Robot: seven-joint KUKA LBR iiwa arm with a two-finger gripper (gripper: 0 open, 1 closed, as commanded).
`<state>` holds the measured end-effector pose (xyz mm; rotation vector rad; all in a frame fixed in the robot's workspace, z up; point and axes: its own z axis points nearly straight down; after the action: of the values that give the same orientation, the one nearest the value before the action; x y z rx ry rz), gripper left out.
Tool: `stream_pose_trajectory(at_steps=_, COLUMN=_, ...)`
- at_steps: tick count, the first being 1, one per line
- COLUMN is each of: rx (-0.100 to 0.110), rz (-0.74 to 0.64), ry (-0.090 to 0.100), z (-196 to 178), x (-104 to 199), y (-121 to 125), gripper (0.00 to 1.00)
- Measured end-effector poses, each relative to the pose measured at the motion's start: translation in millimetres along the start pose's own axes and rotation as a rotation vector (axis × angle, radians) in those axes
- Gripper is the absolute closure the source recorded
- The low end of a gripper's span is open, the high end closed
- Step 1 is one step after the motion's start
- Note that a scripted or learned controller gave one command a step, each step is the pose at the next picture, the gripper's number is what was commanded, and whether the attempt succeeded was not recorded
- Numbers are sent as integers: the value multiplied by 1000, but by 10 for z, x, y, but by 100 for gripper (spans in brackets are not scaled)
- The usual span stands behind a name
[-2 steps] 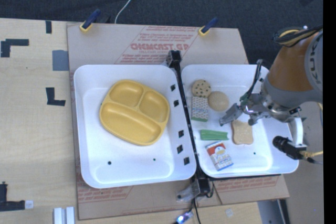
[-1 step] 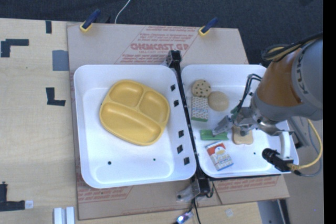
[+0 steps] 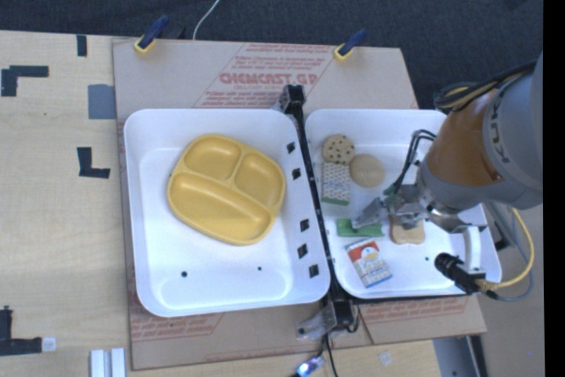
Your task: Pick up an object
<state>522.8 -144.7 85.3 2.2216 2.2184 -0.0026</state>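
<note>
Left bin [image 3: 146, 278]: holds a yellow divided plate [image 3: 227, 187], lying flat toward the bin's upper half. Right bin [image 3: 388, 121]: holds, just right of the divider between the bins, a round cookie [image 3: 337, 147] at the top, a pale patterned packet [image 3: 335, 183] below it, a green flat piece [image 3: 358, 228] lower still, and a small red-and-white carton [image 3: 369, 263] nearest the lower rim. A tan ball [image 3: 366, 169] lies right of the cookie. A tan biscuit-like piece [image 3: 408, 233] lies right of the green piece. The gripper [image 3: 388, 209] hangs above the green piece, between ball and biscuit-like piece; whether it is open or closed cannot be told.
</note>
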Motion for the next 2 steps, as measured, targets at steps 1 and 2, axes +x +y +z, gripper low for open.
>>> stream_pose_trajectory(at_steps=1, rx=-2, rz=-2, ry=1, z=-87, x=5, y=22, gripper=100)
stream_pose_trajectory(at_steps=2, rx=4, rz=-4, ry=4, z=-470, x=41, y=45, gripper=100)
